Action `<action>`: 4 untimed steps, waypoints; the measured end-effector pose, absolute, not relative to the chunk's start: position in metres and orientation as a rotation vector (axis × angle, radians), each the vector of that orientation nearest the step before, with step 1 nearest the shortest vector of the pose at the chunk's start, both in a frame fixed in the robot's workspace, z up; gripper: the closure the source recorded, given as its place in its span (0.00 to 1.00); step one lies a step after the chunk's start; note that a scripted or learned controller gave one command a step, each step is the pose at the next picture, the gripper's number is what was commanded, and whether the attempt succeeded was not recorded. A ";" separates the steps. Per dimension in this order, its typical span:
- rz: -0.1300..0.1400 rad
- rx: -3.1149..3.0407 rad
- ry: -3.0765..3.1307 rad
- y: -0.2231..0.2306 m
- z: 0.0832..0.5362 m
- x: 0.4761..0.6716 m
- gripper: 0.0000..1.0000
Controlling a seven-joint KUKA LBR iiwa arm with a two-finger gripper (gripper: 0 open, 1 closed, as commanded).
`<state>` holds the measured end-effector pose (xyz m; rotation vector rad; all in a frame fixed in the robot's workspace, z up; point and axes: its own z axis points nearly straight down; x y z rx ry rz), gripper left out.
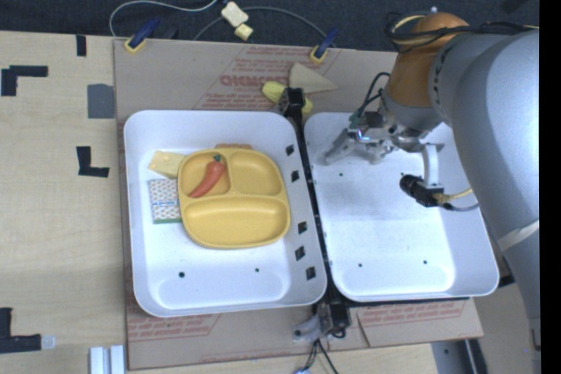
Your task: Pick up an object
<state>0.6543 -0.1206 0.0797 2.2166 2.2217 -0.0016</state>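
Yellow divided plate [235, 210] fills left bin [145, 276] centre, orange carrot [209, 177] on it; gripper [351, 144], fingers spread, hangs over bare right bin [394, 276] beside it.

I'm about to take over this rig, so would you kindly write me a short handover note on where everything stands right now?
Gripper: over the upper left part of the right bin, near the divider; nothing visible between its jaws, and I cannot tell whether they are open or shut.
Objects: all in the left bin. The yellow divided plate sits in its upper half with the orange carrot-like toy in its upper left compartment. A yellow wedge and a patterned sponge-like block lie at the plate's left edge.
Done: nothing picked.
Left: move the gripper to the left bin, grasp one object, lift.
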 end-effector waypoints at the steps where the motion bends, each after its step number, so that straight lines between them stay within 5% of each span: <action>1: 0.000 2.217 2.222 -0.093 0.086 0.640 0.00; 2: 0.003 2.217 2.223 -0.108 0.085 0.670 0.00; 3: 0.001 2.214 2.223 -0.108 0.096 0.670 1.00; 4: 0.005 2.215 2.231 -0.029 0.189 0.598 1.00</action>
